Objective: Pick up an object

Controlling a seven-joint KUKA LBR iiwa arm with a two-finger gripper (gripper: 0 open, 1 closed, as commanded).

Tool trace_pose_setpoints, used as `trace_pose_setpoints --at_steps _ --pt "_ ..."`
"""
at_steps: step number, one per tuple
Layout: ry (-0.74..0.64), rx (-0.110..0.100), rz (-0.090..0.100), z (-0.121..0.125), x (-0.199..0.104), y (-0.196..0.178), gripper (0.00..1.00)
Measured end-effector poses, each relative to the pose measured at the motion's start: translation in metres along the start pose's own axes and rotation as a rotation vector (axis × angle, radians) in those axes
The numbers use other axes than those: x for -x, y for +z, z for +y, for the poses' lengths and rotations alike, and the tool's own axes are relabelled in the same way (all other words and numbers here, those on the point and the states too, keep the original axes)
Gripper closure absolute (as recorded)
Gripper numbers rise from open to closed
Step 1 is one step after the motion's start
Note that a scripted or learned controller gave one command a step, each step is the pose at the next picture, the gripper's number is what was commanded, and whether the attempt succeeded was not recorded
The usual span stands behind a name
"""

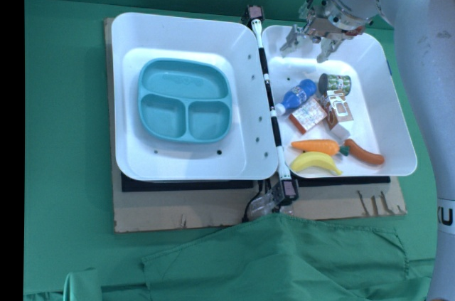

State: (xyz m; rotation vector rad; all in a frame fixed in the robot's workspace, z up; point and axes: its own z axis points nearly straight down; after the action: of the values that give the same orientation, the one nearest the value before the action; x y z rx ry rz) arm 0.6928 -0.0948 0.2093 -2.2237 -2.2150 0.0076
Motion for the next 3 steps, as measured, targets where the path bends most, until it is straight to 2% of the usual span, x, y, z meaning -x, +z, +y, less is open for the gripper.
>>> trace_pose_setpoints --at_steps 1,2,3 --pt "-0.006 -0.001 0.012 0.008 0.027 0.025 0.00" --pt "-0.001 0.017 -0.003 -0.025 0.023 0.024 0.00" --pt "0.001 0.029 -0.005 -0.022 0.024 0.009 1.00"
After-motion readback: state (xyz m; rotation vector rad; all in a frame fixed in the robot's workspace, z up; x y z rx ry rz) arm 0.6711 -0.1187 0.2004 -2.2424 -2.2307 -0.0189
